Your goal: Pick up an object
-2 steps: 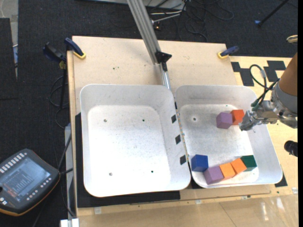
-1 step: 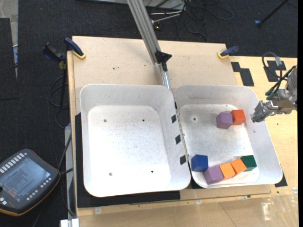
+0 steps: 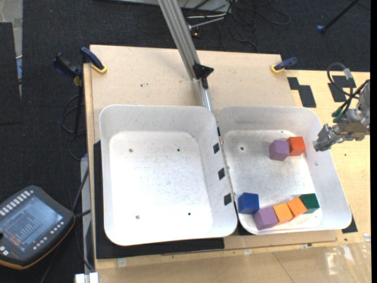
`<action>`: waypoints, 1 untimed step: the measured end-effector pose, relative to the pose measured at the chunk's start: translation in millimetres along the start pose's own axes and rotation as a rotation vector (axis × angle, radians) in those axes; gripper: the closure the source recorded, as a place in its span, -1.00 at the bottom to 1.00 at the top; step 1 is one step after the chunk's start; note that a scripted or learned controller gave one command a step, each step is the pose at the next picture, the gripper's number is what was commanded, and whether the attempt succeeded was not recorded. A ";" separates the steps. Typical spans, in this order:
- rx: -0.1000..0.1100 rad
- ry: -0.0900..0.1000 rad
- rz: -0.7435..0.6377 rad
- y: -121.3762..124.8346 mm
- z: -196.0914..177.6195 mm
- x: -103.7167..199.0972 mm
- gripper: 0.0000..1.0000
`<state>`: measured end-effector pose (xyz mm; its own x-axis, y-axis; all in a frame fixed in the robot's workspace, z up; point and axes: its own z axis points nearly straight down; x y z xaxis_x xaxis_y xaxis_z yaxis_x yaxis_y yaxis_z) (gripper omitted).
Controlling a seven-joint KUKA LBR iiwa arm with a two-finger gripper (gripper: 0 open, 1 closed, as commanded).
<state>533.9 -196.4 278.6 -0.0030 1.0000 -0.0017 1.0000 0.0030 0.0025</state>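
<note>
Tool (image 3: 323,141) right of orange cube (image 3: 297,145)

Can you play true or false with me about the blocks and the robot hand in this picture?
1. All the blocks are in the right bin. True.
2. The gripper is holding the orange block. False: it hangs at the right bin's right edge, and nothing is seen between its fingers.
3. A purple block touches an orange block near the top of the bin. True.
4. The blue block is in the left bin. False: it sits in the right bin, near the bottom left corner.
5. The green block is at the right end of a row of blocks along the bottom. True.
</note>
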 end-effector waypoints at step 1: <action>0.000 0.002 -0.006 16.6 -1.6 57.7 1.00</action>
<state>550.3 -138.6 280.2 -0.0087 1.0000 0.0000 1.0000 0.0087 0.0021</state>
